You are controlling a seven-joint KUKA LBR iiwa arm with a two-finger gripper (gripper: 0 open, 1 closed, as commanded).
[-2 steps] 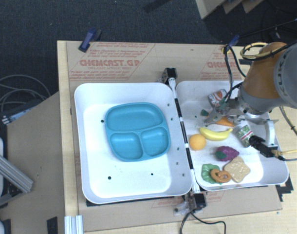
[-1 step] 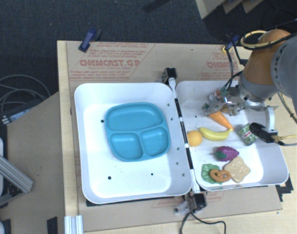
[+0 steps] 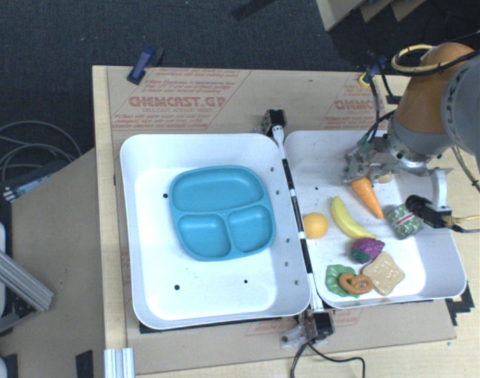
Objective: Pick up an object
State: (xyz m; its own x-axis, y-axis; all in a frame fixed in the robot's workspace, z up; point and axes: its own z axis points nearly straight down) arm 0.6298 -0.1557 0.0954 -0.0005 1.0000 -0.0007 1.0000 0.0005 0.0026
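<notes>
You look down on a tan board worktop (image 3: 185, 93) carrying two shallow white bins. The left white plastic bin (image 3: 145, 290), filling the frame's centre-left, holds a blue three-compartment plastic tray (image 3: 222, 212). The right white plastic bin (image 3: 444, 266), at centre-right, holds the small toy foods.

The grey arm with its orange band (image 3: 429, 85) reaches in from the upper right, its pincer (image 3: 367, 164) low over the bin's upper part, just above the thick end of an orange toy carrot (image 3: 369, 196). You cannot tell from this angle how far it is parted, and nothing is visibly held.

The carrot, the nearest candidate, lies slanted in the bin's upper middle. It looks light, rigid and smooth, so it may slip; take it across the thick upper end, square to its length.

Below it lie a yellow toy banana (image 3: 347, 219), a tan waffle-like toy cracker (image 3: 384, 273), a green-wrapped small block (image 3: 403, 220), a purple toy grape cluster (image 3: 367, 249) and a yellow-orange toy ball (image 3: 314, 225).
</notes>
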